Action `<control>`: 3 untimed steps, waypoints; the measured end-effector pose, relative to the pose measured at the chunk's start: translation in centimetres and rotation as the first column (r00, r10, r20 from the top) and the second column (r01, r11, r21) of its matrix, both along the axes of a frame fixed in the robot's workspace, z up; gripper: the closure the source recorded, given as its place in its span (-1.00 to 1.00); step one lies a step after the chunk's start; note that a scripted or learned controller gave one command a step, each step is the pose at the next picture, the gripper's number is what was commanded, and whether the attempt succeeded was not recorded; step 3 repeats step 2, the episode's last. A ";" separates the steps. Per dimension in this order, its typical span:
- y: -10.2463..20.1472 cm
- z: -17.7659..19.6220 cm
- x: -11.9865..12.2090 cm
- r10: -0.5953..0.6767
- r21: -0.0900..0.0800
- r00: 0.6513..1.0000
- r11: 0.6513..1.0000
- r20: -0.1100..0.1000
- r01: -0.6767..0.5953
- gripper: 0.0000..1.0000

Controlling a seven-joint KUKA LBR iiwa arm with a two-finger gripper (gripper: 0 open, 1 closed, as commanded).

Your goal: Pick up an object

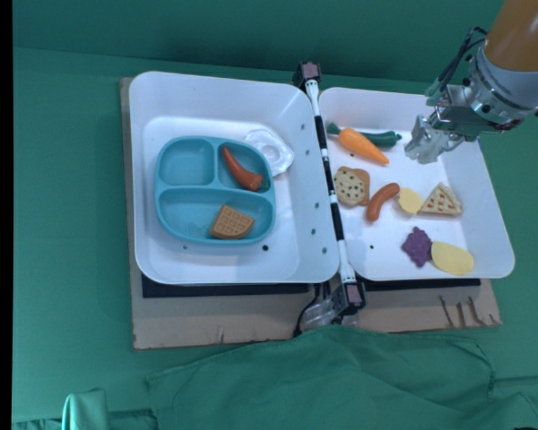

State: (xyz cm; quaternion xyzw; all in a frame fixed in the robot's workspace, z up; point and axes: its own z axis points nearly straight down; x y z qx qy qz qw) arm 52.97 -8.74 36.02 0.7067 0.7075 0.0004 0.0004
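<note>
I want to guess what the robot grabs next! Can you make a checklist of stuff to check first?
1. Is the gripper over the bin with the loose food? Ok, it hangs above that bin's far right part.
2. Is it carrying anything? Cannot tell; its fingertips are too small to read.
3. Is a toy close by? Ok, the carrot lies just left of it.
4. Is the carrot free to lift? Ok, only a green pepper sits close behind it.
5. Are the other toys out of the way? Ok, the pizza slice and sausage lie nearer the camera.
</note>
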 end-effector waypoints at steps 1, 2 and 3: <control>4.9 0.4 2.2 0.000 0.000 1.000 1.000 0.006 0.000 1.00; 9.0 -1.3 3.9 0.000 0.000 1.000 1.000 0.000 0.000 1.00; 9.0 -1.3 3.9 0.000 0.000 1.000 1.000 0.000 0.000 1.00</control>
